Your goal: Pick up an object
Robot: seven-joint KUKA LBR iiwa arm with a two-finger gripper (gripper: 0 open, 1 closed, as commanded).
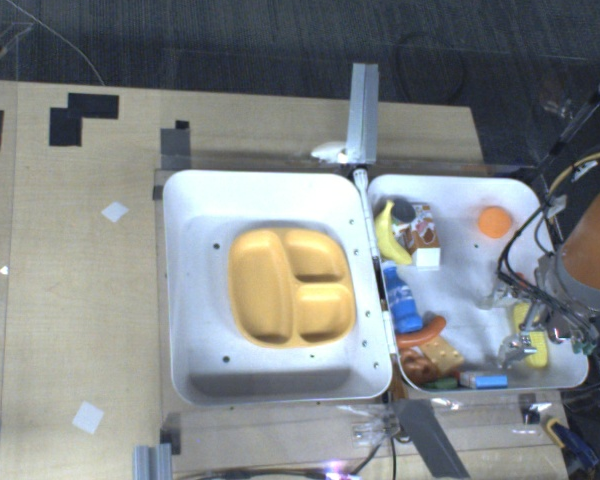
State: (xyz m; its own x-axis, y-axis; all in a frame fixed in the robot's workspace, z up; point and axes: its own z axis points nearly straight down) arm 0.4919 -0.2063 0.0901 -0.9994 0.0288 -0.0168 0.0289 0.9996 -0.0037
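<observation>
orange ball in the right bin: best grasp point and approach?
Take the small round orange ball across its middle, coming straight down from above. It sits alone on bare floor near the far wall of the right white bin, with open space on all sides, so the fingers should fit either side. Being round, it may roll, so centre on it first.

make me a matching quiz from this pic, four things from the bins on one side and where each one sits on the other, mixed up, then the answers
Things:
1. yellow divided tray
2. banana
3. orange ball
4. blue bottle

Places:
A. right bin, far part, out in the open
B. right bin, far left corner
C. middle of the left bin
D. right bin, along its left wall, nearer than the banana

Pairs: 1-C, 2-B, 3-A, 4-D
</observation>
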